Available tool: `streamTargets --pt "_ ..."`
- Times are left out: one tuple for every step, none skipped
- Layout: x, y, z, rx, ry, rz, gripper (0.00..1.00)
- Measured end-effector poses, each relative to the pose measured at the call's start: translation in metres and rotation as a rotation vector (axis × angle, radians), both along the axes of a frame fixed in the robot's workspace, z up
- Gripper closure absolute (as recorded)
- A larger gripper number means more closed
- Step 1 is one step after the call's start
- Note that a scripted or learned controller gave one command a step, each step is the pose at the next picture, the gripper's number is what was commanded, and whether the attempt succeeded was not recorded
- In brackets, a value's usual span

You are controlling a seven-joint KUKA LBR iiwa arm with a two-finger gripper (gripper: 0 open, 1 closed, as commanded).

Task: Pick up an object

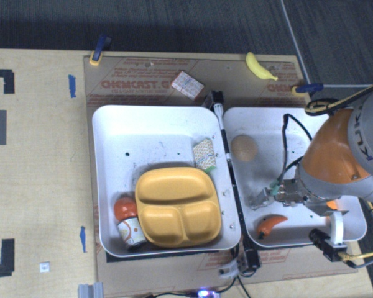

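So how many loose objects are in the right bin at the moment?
2: a tan round object near the bin's upper left, and an orange carrot-like piece by its front wall. The arm may hide others.

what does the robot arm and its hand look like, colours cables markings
The arm is grey with a broad, rounded orange band. Black lettering marks the grey shell at the frame's right edge. Thin black cables loop along it toward the wrist. The hand is small, metallic grey, with a spot of green.
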State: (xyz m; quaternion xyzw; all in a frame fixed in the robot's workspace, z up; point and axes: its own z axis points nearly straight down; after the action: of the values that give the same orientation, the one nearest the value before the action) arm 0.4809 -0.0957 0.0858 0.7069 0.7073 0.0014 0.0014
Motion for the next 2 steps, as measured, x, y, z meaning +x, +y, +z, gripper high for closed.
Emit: streamTargets --pt "0.0000 0.0019 -0.0001 0.000 0.000 -0.001 0.00" --pt "-0.0001 0.0032 -0.0002 -0.001 0.000 -0.002 0.00"
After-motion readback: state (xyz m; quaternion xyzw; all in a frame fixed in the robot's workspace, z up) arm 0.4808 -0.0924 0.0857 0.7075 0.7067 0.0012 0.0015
